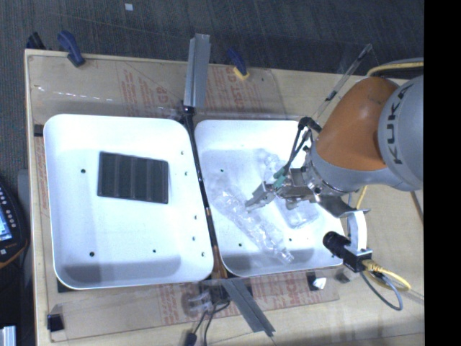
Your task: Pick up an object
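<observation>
Arm's orange band (353, 132) high over right bin (216, 139), claw (258, 199) low among clear plastic items (248, 218), finger spread unclear

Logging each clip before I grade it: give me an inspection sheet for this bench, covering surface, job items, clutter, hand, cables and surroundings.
Surface: wooden bench bearing a left bin and a right bin, side by side.
Job's things: dark ribbed rectangular pad lying flat in the left bin; clear crumpled plastic items in the right bin, count hard to tell.
Clutter: blue clamps on the bench's far edge.
Hand: hand low over the clear plastic in the right bin; grip unclear.
Cables: yellow cable near the bench's right front corner.
Surroundings: dark carpeted floor; a device at the left edge.
</observation>
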Tool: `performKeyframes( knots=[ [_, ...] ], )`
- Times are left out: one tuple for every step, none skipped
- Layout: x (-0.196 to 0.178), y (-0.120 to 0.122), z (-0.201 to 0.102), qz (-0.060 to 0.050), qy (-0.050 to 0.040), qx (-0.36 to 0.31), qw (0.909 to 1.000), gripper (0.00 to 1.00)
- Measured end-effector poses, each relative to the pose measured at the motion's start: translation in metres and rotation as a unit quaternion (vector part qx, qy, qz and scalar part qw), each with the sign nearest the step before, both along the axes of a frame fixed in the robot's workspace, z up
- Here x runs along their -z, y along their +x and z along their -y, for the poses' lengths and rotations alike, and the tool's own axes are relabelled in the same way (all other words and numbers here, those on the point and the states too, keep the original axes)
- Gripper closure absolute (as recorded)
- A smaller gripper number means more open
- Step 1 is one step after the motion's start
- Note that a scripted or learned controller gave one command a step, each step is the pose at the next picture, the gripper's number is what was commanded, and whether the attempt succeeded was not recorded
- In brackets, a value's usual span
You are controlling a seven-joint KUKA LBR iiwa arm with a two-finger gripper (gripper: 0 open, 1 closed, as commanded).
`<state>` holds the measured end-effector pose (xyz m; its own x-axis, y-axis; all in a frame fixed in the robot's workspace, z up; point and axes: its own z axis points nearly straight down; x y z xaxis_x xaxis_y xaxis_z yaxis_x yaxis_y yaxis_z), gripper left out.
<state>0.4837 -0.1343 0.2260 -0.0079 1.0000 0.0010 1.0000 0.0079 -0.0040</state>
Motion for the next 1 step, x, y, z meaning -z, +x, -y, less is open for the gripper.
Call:
performKeyframes(
  knots=[
    [-0.0016,0.0227,0.0528,0.002,-0.0007,-0.009,1.0,0.0]
  ],
)
